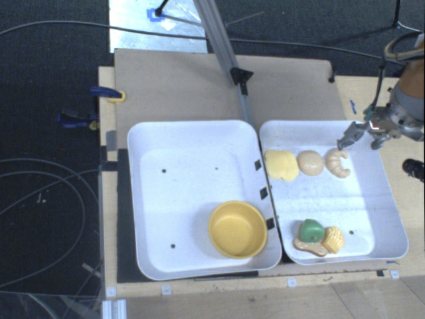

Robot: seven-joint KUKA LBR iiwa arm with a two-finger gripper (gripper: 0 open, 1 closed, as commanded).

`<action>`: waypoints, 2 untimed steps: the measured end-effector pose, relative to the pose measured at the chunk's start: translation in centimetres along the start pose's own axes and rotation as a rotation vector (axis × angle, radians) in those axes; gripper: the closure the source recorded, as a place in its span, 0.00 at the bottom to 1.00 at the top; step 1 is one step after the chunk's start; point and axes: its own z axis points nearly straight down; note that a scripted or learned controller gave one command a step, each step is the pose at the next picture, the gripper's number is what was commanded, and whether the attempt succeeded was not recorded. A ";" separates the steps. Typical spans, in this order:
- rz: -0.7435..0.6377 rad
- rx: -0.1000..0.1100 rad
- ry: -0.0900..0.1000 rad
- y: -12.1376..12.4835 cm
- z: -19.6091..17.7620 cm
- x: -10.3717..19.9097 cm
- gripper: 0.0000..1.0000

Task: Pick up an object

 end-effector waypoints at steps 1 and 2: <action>0.003 0.003 0.001 -0.3 6.2 0.2 0.00; 0.000 -0.006 -0.002 -0.1 4.7 0.2 1.00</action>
